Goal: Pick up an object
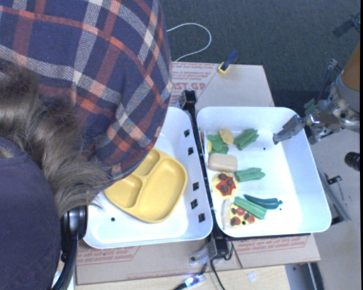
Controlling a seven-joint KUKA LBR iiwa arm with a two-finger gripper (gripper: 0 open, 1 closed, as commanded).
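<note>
Arm comes in from the right, gripper parked over the far-right rim of the right bin, fingers angled down and left toward the toys; can't tell if it's open or closed from this angle, and nothing shows between the fingers, so I'd call it empty. Nothing picked yet, looks like pre-grasp staging: high and off to the side so the camera sees the bin contents. Candidates all sit in the left half of the right bin: yellow piece and green piece at the far end, beige block just near of them, small green veg at centre, pizza slice below the block, then a green and blue cluster and second pizza piece at the near edge. Items crowd the divider wall, so that wall may block a finger on the leftmost ones; the centre green veg has the most free floor around it and is probably the easiest target. Left bin holds a yellow divided tray. A person in a plaid shirt leans over the left bin and hides its far part, well clear of the arm, but worth watching
</note>
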